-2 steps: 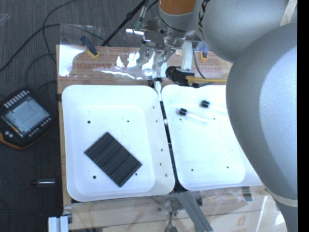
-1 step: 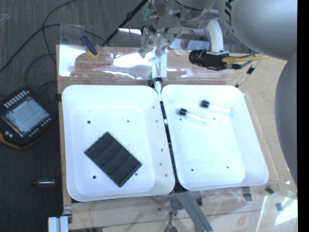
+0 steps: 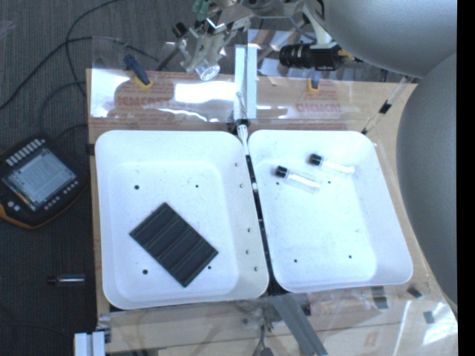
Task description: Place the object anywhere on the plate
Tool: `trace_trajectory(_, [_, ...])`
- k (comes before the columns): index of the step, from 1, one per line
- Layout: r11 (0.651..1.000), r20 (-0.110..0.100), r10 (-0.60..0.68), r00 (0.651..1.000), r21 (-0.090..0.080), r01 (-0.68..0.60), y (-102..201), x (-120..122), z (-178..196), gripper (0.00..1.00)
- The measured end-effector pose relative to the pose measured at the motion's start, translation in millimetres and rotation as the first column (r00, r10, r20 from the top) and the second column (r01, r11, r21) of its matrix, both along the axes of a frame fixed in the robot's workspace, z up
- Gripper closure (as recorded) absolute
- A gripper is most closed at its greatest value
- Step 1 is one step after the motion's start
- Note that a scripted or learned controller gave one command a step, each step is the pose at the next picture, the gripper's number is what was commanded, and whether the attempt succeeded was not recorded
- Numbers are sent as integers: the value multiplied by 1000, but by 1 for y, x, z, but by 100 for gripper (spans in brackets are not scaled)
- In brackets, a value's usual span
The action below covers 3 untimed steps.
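A dark ribbed rectangular plate point(image 3: 174, 244) lies flat and turned at an angle in the left bin point(image 3: 119, 162), toward its front. Two small clear tubes with black caps lie in the right bin point(image 3: 371, 265) near its back: one tube point(image 3: 296, 177) closer to the divider, the other tube point(image 3: 330, 165) just right of it and a little further back. My gripper point(image 3: 208, 41) hangs high beyond the back edge of the bins, above the bench's rear strip, well away from both tubes and the plate.
The grey arm point(image 3: 415, 65) fills the upper right and right side. A teach pendant point(image 3: 38, 180) lies on the floor to the left. A white upright post point(image 3: 246, 80) stands at the back where the bins meet.
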<state>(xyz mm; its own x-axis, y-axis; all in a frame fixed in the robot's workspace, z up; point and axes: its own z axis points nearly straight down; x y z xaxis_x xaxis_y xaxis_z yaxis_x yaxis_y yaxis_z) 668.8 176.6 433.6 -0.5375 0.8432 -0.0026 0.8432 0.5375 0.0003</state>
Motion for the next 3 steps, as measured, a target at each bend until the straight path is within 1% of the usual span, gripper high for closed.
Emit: trace_trajectory(3, [1000,4,1,1000,-6,-1,3,1,27,100])
